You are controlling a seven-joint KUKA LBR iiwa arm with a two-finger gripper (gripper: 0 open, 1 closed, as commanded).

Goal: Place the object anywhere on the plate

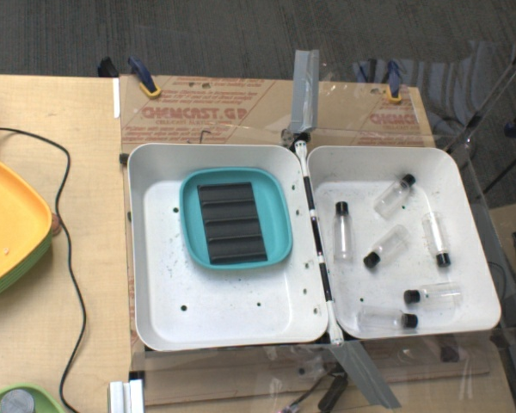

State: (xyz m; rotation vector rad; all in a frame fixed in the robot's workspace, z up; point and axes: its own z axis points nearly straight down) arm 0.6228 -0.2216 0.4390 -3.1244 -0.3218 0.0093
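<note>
Teal plate (236, 218) left bin; six vials (341, 229) right bin.

You've got two white bins side by side on the desk (77, 231). Left bin (155, 299) holds a teal plate (279, 222) with a dark ribbed block (231, 223) lying on it. Right bin (473, 256) holds six clear vials with black caps, scattered: one upright-ish near the divider (341, 228), one top (394, 195), one mid (385, 248), one right (435, 239), two at the bottom (432, 295) (385, 321). Yellow dish (9, 231) sits at the desk's left edge, black cable (69, 256) running past it.
</note>
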